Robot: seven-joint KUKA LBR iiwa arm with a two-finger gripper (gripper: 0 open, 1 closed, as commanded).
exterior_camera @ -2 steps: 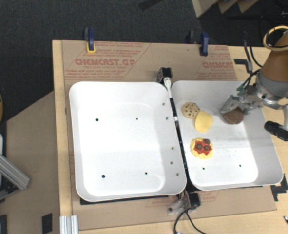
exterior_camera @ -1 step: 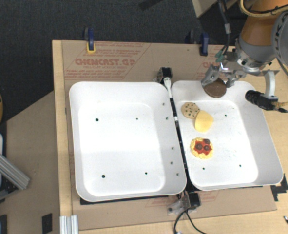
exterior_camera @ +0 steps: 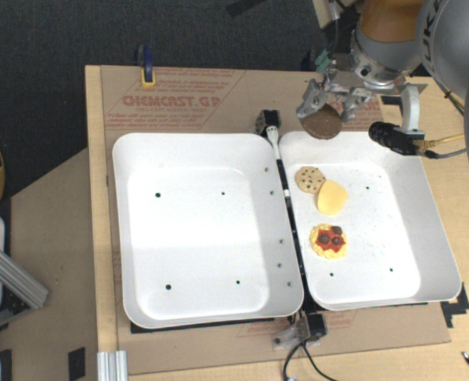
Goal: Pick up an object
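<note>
My gripper (exterior_camera: 327,114) hangs over the far left corner of the right bin (exterior_camera: 424,236), well above its floor. A brown round disc (exterior_camera: 323,125) sits between the fingers, and the gripper is shut on it. On the floor of that bin lie three items in a row near its left wall: a chocolate-chip cookie (exterior_camera: 308,180), a yellow lump (exterior_camera: 332,198) touching it, and a small yellow tart with red and dark berries (exterior_camera: 329,241).
The left bin (exterior_camera: 139,236) adjoins the right one along a black hinge strip (exterior_camera: 285,201). A black clamp (exterior_camera: 267,121) stands at the far end of that strip. A black cylinder (exterior_camera: 393,137) sticks out beside the wrist.
</note>
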